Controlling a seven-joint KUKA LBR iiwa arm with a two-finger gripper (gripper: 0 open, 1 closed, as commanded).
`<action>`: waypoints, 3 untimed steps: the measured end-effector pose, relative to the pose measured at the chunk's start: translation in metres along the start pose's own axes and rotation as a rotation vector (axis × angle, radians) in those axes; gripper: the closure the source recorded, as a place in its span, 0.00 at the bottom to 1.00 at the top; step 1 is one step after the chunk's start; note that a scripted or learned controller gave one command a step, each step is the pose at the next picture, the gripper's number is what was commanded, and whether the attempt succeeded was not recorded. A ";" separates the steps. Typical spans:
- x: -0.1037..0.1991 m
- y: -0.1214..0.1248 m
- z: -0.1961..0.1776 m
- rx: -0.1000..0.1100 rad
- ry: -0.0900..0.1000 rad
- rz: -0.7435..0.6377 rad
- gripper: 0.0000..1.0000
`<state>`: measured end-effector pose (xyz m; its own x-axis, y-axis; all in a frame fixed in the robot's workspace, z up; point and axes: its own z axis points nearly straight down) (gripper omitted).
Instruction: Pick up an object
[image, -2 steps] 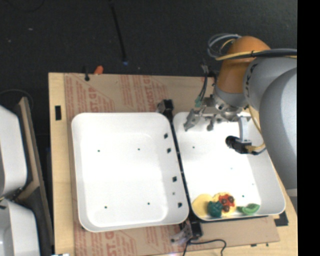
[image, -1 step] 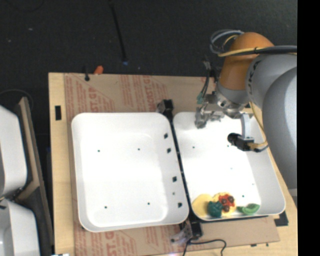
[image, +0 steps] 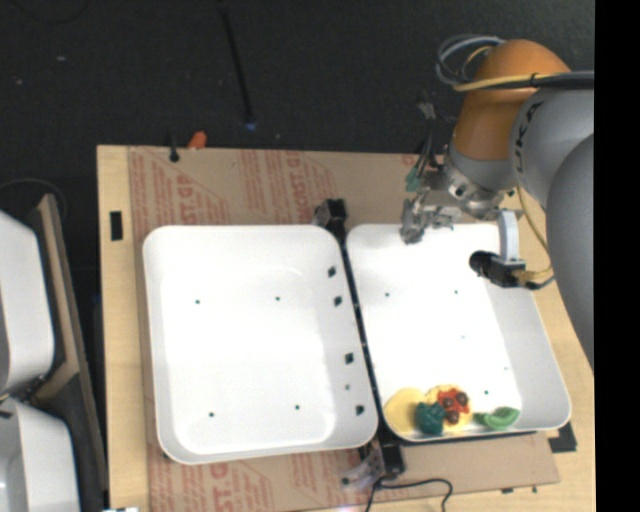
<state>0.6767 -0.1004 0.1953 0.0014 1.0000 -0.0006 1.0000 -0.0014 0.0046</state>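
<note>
Grey arm (image: 545, 110) with orange band cut off at the right edge and top. Gripper (image: 415, 225) hanging over the far left corner of the right bin (image: 450, 320); fingers small and blurred, so cannot tell whether parted or closed, nothing discernible between them. Small pile of toys (image: 450, 408) at the near edge of the right bin: yellow piece, teal piece, red-and-dark piece, green piece, shapes too small to name, well apart from the gripper. Left bin (image: 250, 340) beside it, touching along the middle. Red printed writing on the cardboard sheet (image: 250, 185) beneath, too blurred to read.
</note>
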 end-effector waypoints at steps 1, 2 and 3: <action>-0.004 -0.002 -0.044 0.000 0.000 0.000 1.00; -0.005 -0.001 -0.071 0.001 0.000 0.000 1.00; 0.041 -0.011 -0.075 0.004 0.001 -0.004 1.00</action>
<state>0.6652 -0.0598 0.2702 -0.0023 1.0000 -0.0001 1.0000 0.0023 0.0011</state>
